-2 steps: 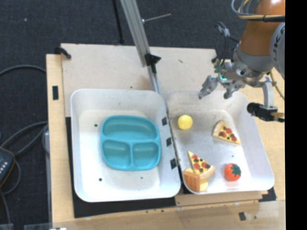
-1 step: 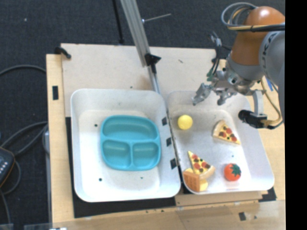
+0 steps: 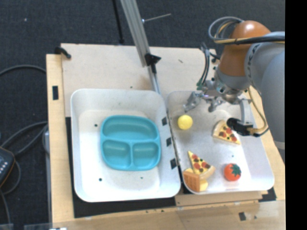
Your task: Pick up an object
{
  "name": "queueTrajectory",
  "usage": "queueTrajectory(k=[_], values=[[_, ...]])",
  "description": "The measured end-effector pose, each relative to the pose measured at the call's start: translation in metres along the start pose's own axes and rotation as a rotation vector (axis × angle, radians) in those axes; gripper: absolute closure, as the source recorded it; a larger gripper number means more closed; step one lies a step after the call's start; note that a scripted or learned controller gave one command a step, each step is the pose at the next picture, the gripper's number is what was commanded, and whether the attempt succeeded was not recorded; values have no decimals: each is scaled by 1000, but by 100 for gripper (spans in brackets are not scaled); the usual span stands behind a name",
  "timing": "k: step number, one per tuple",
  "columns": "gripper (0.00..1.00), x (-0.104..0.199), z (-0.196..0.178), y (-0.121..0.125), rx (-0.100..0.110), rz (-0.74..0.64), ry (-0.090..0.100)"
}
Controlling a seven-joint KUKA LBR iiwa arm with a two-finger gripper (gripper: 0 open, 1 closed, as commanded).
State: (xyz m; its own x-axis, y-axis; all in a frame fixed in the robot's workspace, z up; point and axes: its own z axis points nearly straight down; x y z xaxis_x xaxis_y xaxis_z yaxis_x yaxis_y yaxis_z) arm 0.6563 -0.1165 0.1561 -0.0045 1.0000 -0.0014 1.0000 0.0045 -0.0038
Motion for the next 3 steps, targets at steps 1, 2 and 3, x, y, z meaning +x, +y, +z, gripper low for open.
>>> queueTrajectory(k=[1, 2, 3], values=[[0, -1, 53, -1, 0, 3, 0], [100, -2, 37, 1, -8, 3, -1], [100, 1, -9, -2, -10, 2, 1]])
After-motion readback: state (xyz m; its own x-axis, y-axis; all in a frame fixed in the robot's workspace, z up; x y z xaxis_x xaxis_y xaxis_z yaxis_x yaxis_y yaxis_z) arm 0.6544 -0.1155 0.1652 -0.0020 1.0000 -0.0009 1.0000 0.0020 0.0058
